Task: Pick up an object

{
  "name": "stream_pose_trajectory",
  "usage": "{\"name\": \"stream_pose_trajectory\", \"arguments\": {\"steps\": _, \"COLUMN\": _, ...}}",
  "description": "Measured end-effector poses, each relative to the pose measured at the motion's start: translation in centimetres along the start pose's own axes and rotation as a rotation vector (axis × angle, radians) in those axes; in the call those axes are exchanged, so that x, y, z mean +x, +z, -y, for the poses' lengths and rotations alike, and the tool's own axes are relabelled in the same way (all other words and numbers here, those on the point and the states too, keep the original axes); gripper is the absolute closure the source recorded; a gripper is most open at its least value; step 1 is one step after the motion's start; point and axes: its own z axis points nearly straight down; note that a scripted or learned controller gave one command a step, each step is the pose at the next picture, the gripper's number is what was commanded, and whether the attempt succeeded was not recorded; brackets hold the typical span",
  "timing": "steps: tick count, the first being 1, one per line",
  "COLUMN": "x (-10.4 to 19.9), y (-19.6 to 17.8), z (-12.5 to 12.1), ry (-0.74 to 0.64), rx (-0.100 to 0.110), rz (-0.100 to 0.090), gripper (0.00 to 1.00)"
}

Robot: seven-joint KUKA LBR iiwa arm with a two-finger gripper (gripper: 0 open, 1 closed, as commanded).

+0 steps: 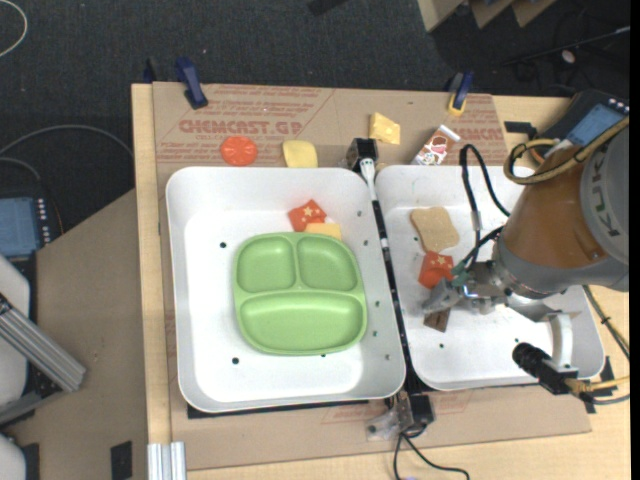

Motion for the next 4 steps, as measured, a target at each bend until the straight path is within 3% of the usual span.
{"name": "stream_pose_trajectory", "arguments": {"steps": 1, "x": 0.8, "y": 1.3, "z": -4.1, "ry": -0.006, "rx": -0.016, "rz": 0.004, "gripper": 0.0}}
{"name": "stream_pose_trajectory", "arguments": {"steps": 2, "x": 0.2, "y": 1.1, "z": -9.8, "ry": -0.006, "rx": -0.018, "rz": 0.004, "gripper": 0.0}}
{"name": "stream_pose_trajectory", "arguments": {"steps": 3, "x": 0.5, "y": 1.2, "z": -4.8, "ry": -0.003, "rx": -0.006, "rz": 0.0, "gripper": 0.0}}
{"name": "stream_pose_trajectory", "arguments": {"steps": 4, "x": -4.3, "y": -7.6, "z": -7.9, "ry": -0.001, "rx": -0.025, "rz": 0.008, "gripper": 0.0}}
